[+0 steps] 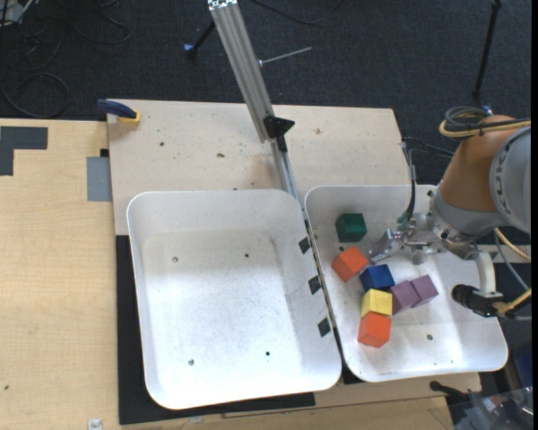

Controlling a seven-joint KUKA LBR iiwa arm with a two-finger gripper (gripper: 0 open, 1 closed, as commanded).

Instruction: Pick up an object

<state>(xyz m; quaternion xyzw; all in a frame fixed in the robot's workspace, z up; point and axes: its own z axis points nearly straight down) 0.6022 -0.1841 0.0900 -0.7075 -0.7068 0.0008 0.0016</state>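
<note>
Gripper (396,240), grip state can't tell, hovers mid right white bin (448,352), small blue cube (377,277) just toward the bin's front edge, nearest target.

left bin (161,231): white plastic, smooth, faintly glossy, speckled with dark flecks. right bin (448,352): same white plastic. bench (45,267): pale wood, matt, light grain. slanted rail (242,52): ribbed grey metal, dull sheen. blocks, e.g. green block (351,227): matt, plain-coloured. arm shell (471,173): smooth orange, satin finish.
</note>
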